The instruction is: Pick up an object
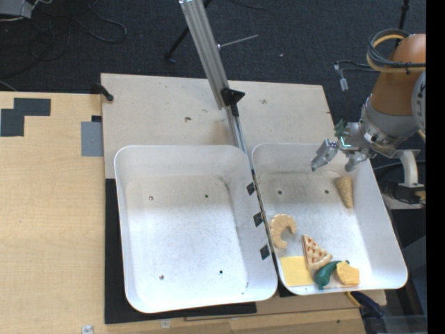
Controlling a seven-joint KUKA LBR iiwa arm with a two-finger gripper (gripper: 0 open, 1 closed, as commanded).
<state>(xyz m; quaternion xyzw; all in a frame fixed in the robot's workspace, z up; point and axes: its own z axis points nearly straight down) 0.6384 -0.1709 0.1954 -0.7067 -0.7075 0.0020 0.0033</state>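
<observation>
The arm (pixel 396 96) reaches over the right bin's (pixel 389 245) far right corner. Its gripper (pixel 338 157) hangs open there and holds nothing. The left bin (pixel 132 186) lies beside. Near the right bin's front edge lie a croissant (pixel 282 229), yellow slab (pixel 295 271), waffle (pixel 316 252), green piece (pixel 325 275) and cone (pixel 345 190).

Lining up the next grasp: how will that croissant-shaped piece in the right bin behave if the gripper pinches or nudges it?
The croissant looks like a molded toy, so probably stiff and light. Its curved, rounded body may slip out of a pinch or pivot when nudged. Lying flat on the right bin floor, it seems unlikely to roll far.
</observation>
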